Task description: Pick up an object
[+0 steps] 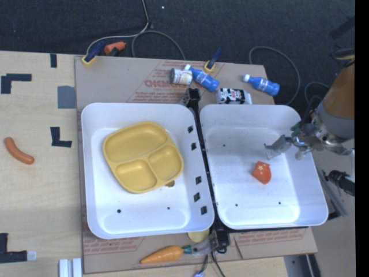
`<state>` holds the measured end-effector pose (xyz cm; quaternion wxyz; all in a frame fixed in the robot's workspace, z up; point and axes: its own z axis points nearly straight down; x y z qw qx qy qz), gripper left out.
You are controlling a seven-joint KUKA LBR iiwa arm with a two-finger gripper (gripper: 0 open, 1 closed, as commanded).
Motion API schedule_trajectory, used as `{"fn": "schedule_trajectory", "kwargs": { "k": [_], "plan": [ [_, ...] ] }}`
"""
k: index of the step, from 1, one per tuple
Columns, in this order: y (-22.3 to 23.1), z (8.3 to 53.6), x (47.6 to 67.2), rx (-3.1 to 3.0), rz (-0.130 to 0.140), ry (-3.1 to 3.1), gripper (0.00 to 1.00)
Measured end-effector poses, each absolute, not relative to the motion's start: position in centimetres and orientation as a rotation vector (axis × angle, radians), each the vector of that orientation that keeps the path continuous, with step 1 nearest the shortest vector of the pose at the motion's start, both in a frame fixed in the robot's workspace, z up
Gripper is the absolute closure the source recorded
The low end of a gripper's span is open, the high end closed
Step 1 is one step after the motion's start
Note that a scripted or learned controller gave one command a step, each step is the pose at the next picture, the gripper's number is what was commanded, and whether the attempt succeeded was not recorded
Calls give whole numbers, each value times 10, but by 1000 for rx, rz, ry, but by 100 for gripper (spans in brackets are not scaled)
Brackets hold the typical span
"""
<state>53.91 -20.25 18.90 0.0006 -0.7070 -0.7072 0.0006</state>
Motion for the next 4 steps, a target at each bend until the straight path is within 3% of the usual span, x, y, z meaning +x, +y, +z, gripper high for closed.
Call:
{"fn": "schedule_trajectory", "kwargs": {
  "k": [1,2,3,4],
  "plan": [
    [-160,84,517,-2222,1,-2226,0],
    [-163,100,520,-2229,-2,-2226,100],
    [-163,99,519,-2228,-2,-2226,0],
    [-195,181,561,-2228,-5,-2230,0]
  ]
}}
